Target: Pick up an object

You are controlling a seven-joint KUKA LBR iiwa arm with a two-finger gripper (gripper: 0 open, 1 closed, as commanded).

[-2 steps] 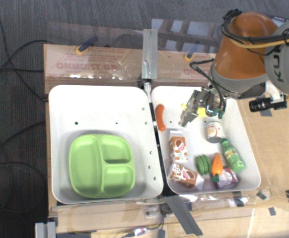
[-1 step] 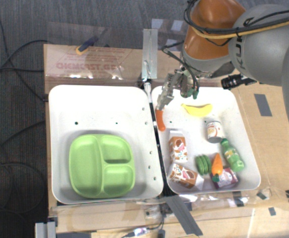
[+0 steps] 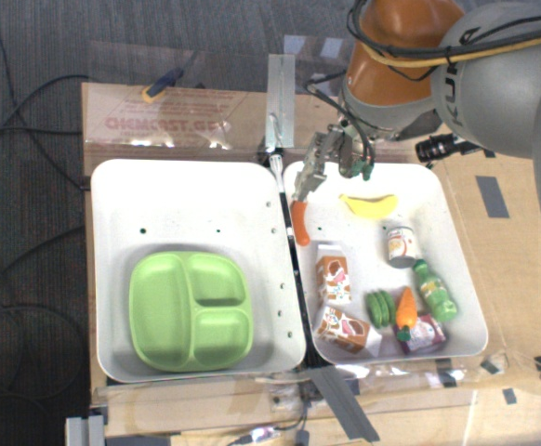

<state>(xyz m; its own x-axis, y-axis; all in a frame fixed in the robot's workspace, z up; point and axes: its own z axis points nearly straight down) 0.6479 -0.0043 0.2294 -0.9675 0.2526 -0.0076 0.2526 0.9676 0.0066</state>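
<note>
Glossy cartons (image 3: 340, 305), curved banana (image 3: 370, 206), metal hand (image 3: 331, 163)

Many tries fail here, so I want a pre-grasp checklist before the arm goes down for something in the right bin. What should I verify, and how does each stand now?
1. End effector over right bin: ok, at its upper left corner.
2. Holding nothing: cannot tell.
3. Target near: ok, orange sausage lies just below it.
4. Sausage away from the wall: not ok, it hugs the left wall.
5. Banana free of neighbours: ok.
6. Carrot free of neighbours: not ok, crowded.
</note>
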